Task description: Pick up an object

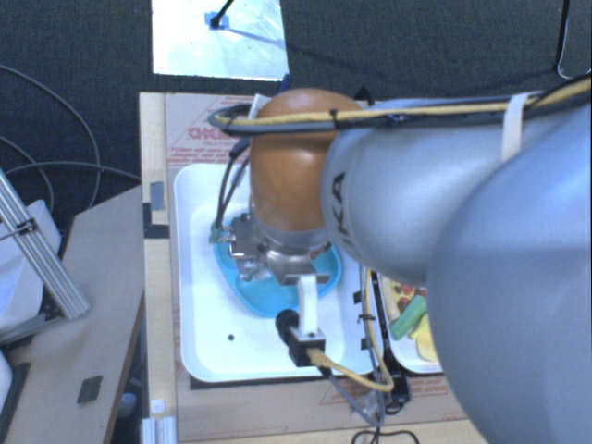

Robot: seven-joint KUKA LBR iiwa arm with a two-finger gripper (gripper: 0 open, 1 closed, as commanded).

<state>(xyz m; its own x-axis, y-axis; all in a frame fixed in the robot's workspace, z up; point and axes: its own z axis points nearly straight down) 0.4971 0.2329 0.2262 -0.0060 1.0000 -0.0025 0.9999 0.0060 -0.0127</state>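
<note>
Overhead slanted view of the pick-up task, mid-attempt. The KUKA arm [462, 211], with its orange band [291, 169] above the wrist, reaches in from the right and hangs low over the left bin [199, 248]. The gripper [282, 266] is directly above a blue, dish-like object [245, 289] lying in the middle of that bin; the wrist body hides the contact zone, so whether the gripper is spread, pressed together or pinching anything cannot be told. Judged progress: the approach appears made, but no grasp is visible and the blue object seems to rest on the bin floor, so gripping and lifting remain. The right bin [421, 363], mostly hidden by the arm, shows a green object [408, 318] and a yellow object [425, 343]. Both bins sit on a cardboard sheet [190, 132] on the table [106, 266]. Dark carpet-like floor [74, 35] surrounds it, bearing a pale reflective square panel [217, 26]; cables [55, 169] trail at left.
</note>
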